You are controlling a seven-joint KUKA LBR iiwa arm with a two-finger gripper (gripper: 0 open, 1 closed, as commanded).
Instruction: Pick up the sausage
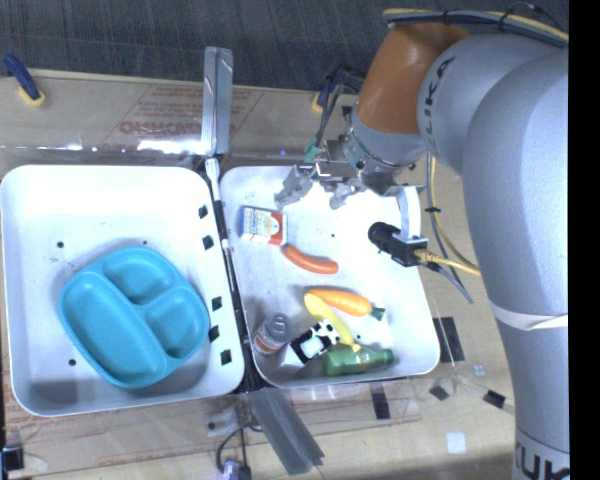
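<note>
Not started yet: sausage (310, 260) lies loose mid right bin (400, 298), just below milk carton (261, 225) & above carrot (341, 301), while gripper (315, 183) hangs near bin's top edge w/ fingers spread, holding nothing; approach, descent, grasp & lift all left.
</note>
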